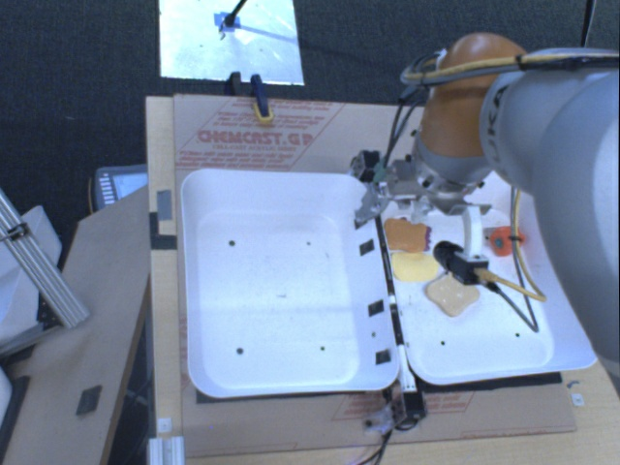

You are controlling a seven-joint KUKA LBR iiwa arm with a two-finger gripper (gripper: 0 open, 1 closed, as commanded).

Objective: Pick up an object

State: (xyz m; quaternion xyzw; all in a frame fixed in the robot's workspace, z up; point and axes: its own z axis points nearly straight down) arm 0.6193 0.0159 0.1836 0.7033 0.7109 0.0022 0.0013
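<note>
Camera view puts our gripper (pixel 426 223) low in the right bin (pixel 504 356), over a cluster of flat pieces: an orange slab (pixel 405 235), a yellow disc (pixel 417 267) and a tan toast-shaped piece (pixel 452 295). We cannot tell its state or whether anything is held. We judge these light, thin and possibly slippery; the toast piece's raised edge looks the best place to pinch
</note>
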